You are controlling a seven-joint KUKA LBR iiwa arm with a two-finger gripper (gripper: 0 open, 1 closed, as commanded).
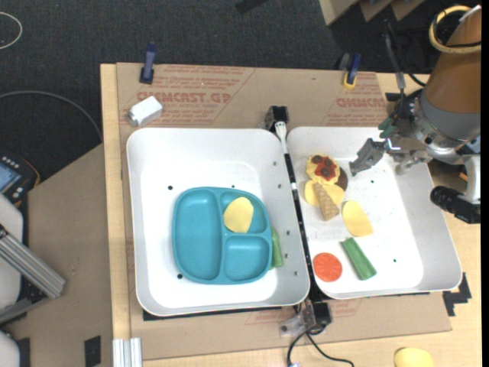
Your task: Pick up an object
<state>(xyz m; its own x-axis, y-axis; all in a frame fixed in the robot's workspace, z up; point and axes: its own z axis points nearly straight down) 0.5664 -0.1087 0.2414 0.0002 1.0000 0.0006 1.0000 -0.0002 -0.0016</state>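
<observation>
You see the pincer (380, 156) open over the right bin (428, 228), its fingers apart and holding nothing. The toy food (327, 182) lies just beside it, on the bin floor.

Robotics lab or test cell, not home. Flat brown cardboard sheet with red printed lettering (229, 90) covers bench, held at upper edge by small blue clamps (147, 61). Two shallow white plastic bins (145, 205) side by side at centre. Grey industrial arm with orange band (454, 75) enters at upper right. Loose black cables (46, 98) on dark carpet, upper left. Aluminium extrusion frame (30, 270) at lower left. Toy plastic food (328, 266) in right bin.
</observation>
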